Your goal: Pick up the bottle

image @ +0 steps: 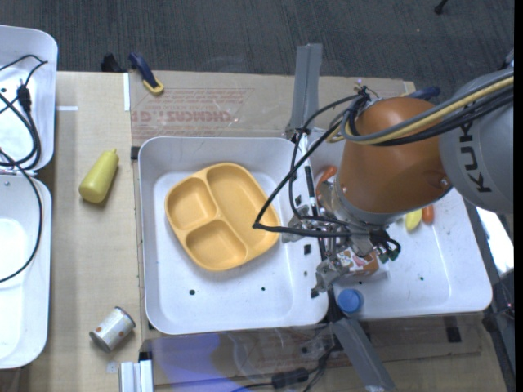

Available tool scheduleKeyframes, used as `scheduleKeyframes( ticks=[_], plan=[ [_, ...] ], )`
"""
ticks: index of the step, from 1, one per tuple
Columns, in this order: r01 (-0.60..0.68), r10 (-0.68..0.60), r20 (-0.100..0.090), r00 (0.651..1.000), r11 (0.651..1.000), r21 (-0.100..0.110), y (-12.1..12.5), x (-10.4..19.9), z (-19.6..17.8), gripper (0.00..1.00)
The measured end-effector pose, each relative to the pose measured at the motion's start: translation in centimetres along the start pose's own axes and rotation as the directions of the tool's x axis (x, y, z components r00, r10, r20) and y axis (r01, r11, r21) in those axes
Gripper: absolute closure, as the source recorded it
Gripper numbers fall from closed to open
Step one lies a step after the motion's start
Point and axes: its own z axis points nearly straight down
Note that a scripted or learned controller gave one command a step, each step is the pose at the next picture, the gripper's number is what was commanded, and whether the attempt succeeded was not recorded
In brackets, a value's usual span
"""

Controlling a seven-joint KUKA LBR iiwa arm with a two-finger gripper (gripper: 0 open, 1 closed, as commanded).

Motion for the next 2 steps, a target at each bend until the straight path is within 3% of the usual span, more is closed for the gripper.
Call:
scheduleKeyframes(
  ticks=[1,2],
  plan=[
    [0.045,-0.045,-0.001,0.999,0.999,0.000,-5.9,2.9,0.0,0.00],
    [-0.076,0.076,-0.002,0.997,0.997,-0.001,-16.2,6.9,5.4,0.00]
  ],
)
